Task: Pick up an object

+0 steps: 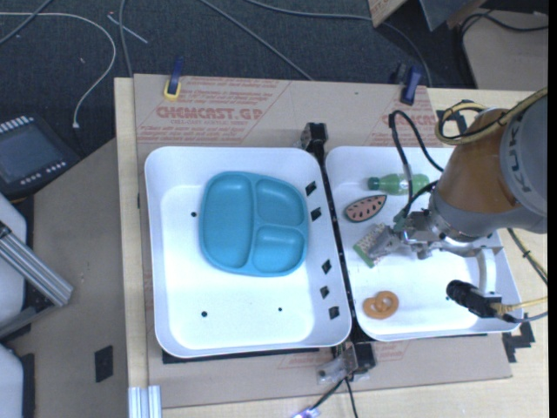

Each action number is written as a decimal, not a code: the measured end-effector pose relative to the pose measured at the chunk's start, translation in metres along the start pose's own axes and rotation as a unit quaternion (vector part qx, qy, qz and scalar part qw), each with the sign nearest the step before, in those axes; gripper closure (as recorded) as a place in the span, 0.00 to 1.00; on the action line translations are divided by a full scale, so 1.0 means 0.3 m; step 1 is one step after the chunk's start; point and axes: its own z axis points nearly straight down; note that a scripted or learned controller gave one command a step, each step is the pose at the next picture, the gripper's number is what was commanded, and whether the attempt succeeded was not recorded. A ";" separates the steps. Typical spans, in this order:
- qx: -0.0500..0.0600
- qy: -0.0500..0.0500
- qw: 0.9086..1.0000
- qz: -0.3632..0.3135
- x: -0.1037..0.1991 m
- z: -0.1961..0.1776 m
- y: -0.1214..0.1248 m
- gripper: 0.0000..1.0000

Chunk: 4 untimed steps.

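Jaws, gap impossible to tell, beside a speckled grey-green flat slab [372, 244].

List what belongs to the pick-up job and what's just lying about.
Job: pincer; grey-green packet beside it, the likely pick; right bin.
Lying about: blue plate in left bin; bottle, melon slice, pretzel.

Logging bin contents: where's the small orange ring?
In the camera view, the orange ring lies in the right bin, near its front wall, below the hand.
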 end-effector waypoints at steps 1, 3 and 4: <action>-0.003 0.001 1.000 -0.001 0.003 0.037 0.007 0.00; -0.006 -0.002 1.000 -0.001 0.018 -0.170 0.049 1.00; -0.006 -0.002 1.000 -0.001 0.011 -0.379 0.071 1.00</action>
